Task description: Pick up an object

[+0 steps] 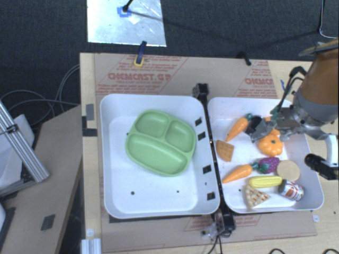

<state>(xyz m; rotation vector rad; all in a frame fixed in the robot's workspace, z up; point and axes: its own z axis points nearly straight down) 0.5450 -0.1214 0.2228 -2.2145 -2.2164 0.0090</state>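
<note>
The right bin (316, 187) holds several toy foods: an orange carrot (237, 128), a waffle square (225, 151), a second carrot (238, 173), an orange pumpkin (270, 145), a purple piece (268, 164), a beige disc (288, 170), a yellow banana (265, 182), a pizza slice (256, 197) and a small can (291, 190). My gripper (257, 127) hangs low in the bin's upper part, between the upper carrot and the pumpkin, close above the pumpkin's top. Nothing shows as lifted.
The left bin (108, 157) holds a green divided plate (161, 142). A black divider with clips (208, 142) runs between the bins. The arm (318, 89) covers the right bin's far right corner. A metal sheet (126, 15) lies beyond the bench.
</note>
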